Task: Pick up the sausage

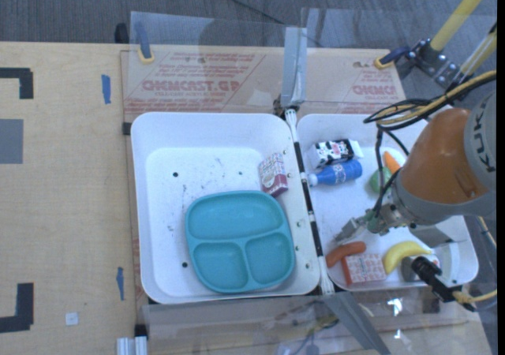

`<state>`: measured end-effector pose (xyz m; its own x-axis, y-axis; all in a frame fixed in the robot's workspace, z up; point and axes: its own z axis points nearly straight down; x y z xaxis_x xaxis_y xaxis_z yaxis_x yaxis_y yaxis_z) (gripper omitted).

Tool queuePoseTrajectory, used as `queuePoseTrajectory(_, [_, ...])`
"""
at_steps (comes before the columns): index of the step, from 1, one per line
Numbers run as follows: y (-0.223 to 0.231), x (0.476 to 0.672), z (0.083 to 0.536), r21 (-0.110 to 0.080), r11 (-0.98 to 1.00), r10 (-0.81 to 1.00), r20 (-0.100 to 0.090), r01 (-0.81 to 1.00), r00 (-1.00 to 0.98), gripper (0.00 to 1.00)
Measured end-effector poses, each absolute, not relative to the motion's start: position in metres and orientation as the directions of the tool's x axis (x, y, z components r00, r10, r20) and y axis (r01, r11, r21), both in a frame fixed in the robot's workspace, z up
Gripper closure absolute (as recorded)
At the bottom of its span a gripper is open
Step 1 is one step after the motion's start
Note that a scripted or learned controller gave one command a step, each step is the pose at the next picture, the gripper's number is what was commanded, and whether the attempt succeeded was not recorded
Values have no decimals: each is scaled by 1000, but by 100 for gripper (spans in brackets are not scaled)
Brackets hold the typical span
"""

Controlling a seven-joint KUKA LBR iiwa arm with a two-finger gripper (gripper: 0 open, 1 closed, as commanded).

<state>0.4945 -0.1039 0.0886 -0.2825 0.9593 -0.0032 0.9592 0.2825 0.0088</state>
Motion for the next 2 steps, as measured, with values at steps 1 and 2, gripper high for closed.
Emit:
queuePoseTrajectory(1, [-107,496,100,16,277,961,-10,961,-277,100])
queuePoseTrajectory(2, [-107,496,100,16,277,961,-10,961,-277,0])
